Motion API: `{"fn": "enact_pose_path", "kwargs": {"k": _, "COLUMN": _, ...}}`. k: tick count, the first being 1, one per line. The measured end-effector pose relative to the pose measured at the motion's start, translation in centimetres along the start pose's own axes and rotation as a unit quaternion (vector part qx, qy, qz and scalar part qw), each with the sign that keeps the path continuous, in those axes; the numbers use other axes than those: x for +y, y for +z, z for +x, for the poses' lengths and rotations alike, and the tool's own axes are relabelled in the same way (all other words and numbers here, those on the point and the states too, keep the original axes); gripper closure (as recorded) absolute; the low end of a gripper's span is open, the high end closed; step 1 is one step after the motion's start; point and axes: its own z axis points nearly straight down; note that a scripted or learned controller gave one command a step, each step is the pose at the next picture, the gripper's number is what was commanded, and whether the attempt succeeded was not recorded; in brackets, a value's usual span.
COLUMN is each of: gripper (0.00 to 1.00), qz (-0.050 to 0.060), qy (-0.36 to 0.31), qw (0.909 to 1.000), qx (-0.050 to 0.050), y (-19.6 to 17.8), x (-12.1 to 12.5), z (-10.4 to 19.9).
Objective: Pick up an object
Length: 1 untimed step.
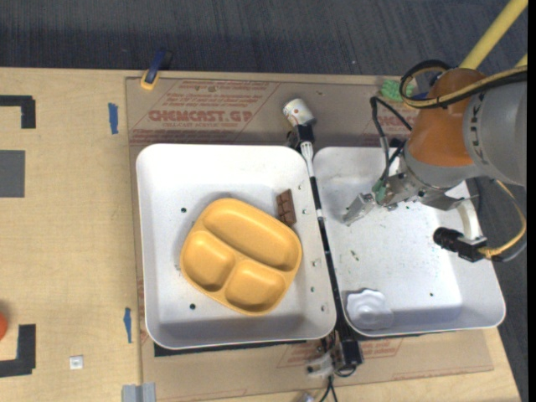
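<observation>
In the upper right of the frame the gripper (356, 209) hangs low over the right bin (419, 258), how its jaws stand I cannot tell, while a yellow tray (241, 255) and brown block (286, 207) lie in the left bin (163, 224) and a clear lid (368, 306) sits lower right, likely candidates.

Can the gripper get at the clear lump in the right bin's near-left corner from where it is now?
Probably yes: the gripper hangs over the same bin, and nothing lies between it and the clear lump.
</observation>
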Motion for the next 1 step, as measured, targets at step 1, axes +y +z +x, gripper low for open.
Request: {"fn": "enact_pose_path", "kwargs": {"k": 1, "gripper": 0.0, "qz": 0.003, "qy": 0.041, "qw": 0.9991, "qx": 0.0, "y": 1.05, "x": -5.85, "z": 1.74}}
